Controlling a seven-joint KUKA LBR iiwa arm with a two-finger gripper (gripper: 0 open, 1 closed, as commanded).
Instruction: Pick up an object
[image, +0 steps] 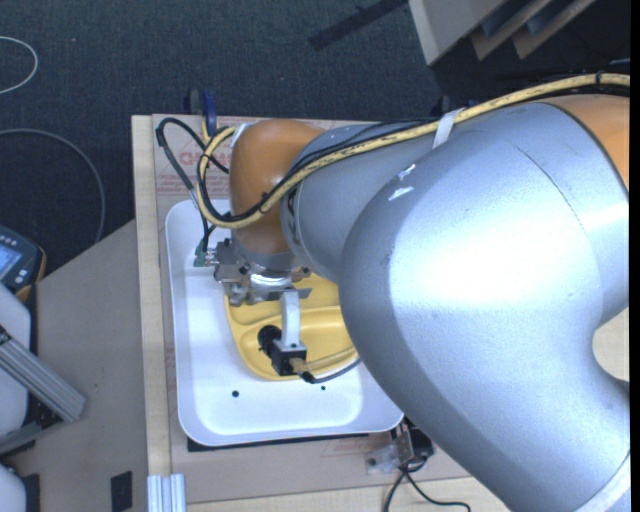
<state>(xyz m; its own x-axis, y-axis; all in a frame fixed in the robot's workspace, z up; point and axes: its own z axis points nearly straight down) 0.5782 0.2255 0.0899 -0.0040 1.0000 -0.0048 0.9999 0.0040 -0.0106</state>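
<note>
Grey and bulky, the robot arm (480, 300) sweeps in from the right and covers much of the right half of the scene. An orange band (262, 185) wraps the arm just above the wrist. Below that band the gripper (265, 295) points down into a shallow white plastic bin (200, 400) that sits on a pale wooden bench (150, 300).

Directly under the gripper lies a smooth yellow plastic object with a rounded, dish-like edge (320, 335). It rests on the bin floor, in the middle of the bin and toward its right side. Its right part is hidden beneath the arm, so its full shape cannot be made out. The gripper is very close above the yellow object's upper left part; whether they touch cannot be told. Whether the gripper is open or closed cannot be told either, and nothing can be seen held in it.

Two tiny dark specks (235, 393) mark the bare white bin floor near the front, just below the yellow object.

Dark carpet (90, 70) surrounds the bench, with a thin pale cable loop (70, 160) lying on it at the upper left. A silver metal rail (40, 385) slants across the lower left corner.
</note>
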